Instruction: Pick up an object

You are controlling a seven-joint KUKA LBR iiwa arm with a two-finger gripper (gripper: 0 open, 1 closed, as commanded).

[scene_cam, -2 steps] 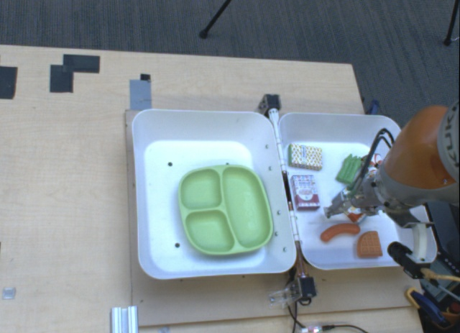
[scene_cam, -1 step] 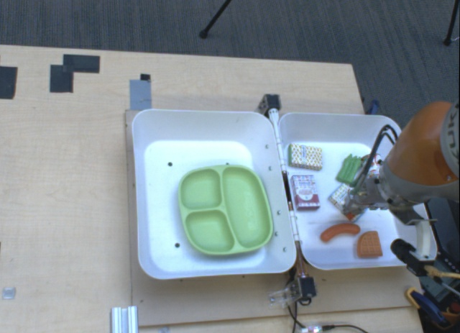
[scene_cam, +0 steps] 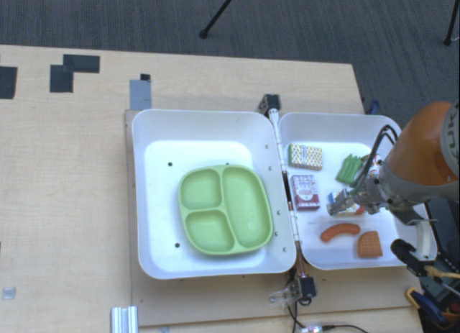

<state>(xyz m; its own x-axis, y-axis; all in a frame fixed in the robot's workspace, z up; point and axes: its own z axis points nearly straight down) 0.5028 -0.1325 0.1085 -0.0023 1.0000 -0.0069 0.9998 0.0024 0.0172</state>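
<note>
Currently: right bin [scene_cam: 316, 258] carrying all loose targets. Near edge: orange waffle-like piece [scene_cam: 369, 244] and sausage [scene_cam: 339, 231] lying flat, apart. Gripper [scene_cam: 346, 205] hovering just above sausage, toward bin middle, likely lining up on it; finger state cannot tell, nothing visibly pinched. Red packet [scene_cam: 305, 192] sitting by left wall; green item [scene_cam: 350, 169] and patterned packet [scene_cam: 305, 156] toward far edge. Left bin [scene_cam: 144, 180] holding green divided plate [scene_cam: 226, 209].

A: What can't you make out?
B: The gripper [scene_cam: 343, 204] fingertips are too small and blurred to judge. The arm [scene_cam: 424, 159] is cut by the right edge and covers part of the green object [scene_cam: 350, 168]
A: Labels?
B: The red box [scene_cam: 305, 192] print is unreadable
</note>
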